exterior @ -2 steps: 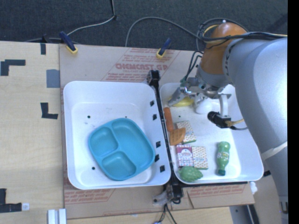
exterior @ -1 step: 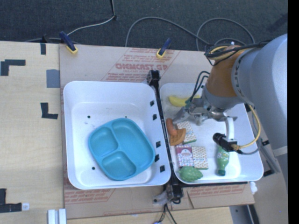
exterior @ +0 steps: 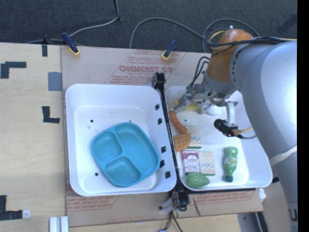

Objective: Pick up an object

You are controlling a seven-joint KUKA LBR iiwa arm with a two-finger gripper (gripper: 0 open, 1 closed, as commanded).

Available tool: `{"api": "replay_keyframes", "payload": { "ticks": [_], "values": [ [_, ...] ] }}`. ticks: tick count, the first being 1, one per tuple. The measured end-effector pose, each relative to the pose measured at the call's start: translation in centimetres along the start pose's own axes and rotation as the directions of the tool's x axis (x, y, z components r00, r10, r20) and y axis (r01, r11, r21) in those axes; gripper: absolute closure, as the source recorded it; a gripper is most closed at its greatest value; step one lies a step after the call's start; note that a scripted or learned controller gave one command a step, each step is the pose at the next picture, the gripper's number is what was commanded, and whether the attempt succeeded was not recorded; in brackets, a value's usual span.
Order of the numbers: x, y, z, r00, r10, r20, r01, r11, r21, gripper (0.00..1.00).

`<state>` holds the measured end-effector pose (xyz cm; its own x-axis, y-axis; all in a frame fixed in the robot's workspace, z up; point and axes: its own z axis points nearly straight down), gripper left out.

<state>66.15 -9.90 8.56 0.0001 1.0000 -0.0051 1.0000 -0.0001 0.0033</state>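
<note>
The left bin (exterior: 77, 129) holds a light blue divided tray (exterior: 125, 153), lying flat with three compartments and nothing in them. The right bin (exterior: 258, 170) carries the small things: an orange carrot-like piece (exterior: 177, 123) by the dividing wall, its long axis slanting from upper left to lower right; a tan wedge (exterior: 182, 141) just below it; two small printed packets (exterior: 198, 162) side by side; a green leafy lump (exterior: 197, 180) near the front rim; and a green bottle (exterior: 230, 164) lying roughly front to back. The gripper (exterior: 193, 99) is at the back of the right bin, just up and right of the carrot's upper end, with something yellowish under it. Whether its fingers are spread or pressed together I cannot tell; they blur into the grey wrist hardware. The carrot seems the likeliest target, being nearest, down and to the left of the gripper, so the grasp would best close across its slanted length
</note>
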Motion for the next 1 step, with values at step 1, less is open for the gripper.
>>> {"api": "replay_keyframes", "payload": {
  "ticks": [1],
  "values": [
    [3.88, -8.95, -10.02, 1.000, -0.001, -0.005, 0.001, 1.000, 0.001, 0.00]
  ]
}}
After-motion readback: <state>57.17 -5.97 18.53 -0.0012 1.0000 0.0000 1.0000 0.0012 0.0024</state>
